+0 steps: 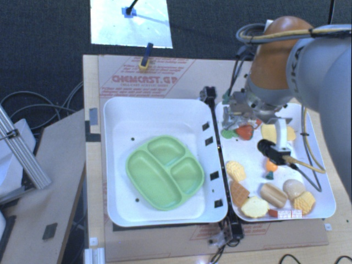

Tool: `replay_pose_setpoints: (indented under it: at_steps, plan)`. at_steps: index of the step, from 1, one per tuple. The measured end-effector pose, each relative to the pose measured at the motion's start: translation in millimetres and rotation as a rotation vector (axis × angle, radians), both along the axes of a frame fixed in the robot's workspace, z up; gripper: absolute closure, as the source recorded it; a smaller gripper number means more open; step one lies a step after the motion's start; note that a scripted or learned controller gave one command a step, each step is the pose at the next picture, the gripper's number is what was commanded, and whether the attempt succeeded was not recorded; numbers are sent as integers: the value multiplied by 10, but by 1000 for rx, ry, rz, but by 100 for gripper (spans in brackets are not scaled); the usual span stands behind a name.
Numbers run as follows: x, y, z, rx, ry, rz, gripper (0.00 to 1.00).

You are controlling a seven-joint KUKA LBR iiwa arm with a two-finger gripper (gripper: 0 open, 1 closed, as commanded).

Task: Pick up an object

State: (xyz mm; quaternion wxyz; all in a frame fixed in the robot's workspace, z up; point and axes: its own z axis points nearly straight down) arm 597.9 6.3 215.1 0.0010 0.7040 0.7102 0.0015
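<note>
Reaching into the right bin (322, 197), my fingers (240, 126) hang over a red toy (245, 131) to grasp it. Their state I cannot tell.

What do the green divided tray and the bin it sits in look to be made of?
Green divided tray: likely moulded plastic, smooth and matt, with one uniform pale green and rounded compartment edges. Left bin: likely thin formed plastic, white, faintly glossy, with rounded corners and a soft sheen along the wall.
</note>
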Motion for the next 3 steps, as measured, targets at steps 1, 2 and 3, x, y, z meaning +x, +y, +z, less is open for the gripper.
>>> replay_pose_setpoints:
  at_steps: [1,2,3]
  plan:
    - [-32,101,157,0,0,-2,100]
    - [33,8,-5,-1,3,-8,100]
    - [66,64,1,-1,2,-5,100]
